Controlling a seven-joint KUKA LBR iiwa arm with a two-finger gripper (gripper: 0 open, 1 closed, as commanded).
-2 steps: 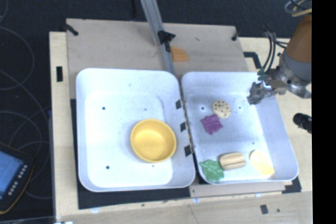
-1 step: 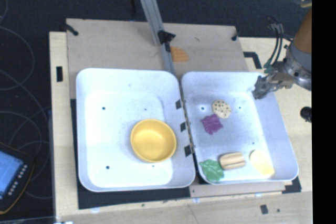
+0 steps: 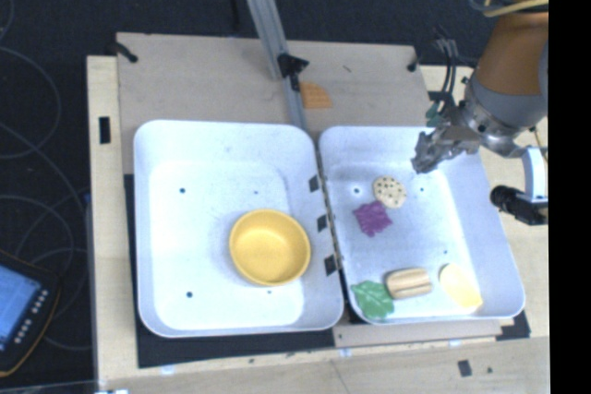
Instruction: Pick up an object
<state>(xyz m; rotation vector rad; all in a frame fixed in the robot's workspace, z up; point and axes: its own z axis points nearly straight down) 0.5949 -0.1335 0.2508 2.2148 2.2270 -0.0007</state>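
The right bin (image 3: 480, 226) holds a cream cookie with dark spots (image 3: 389, 191), a purple lump (image 3: 372, 218), a tan bread roll (image 3: 407, 282), a green leafy piece (image 3: 372, 298) and a pale yellow piece (image 3: 459, 285). My gripper (image 3: 426, 157) hangs over the bin's upper right part, up and to the right of the cookie and apart from it. Nothing shows between its fingers.
A yellow bowl (image 3: 269, 245) sits in the left bin (image 3: 175, 198). A grey metal pole (image 3: 261, 9) slants up from the gap between the bins. A small orange tag (image 3: 315, 96) lies on the bench behind them. Cables run along the right edge.
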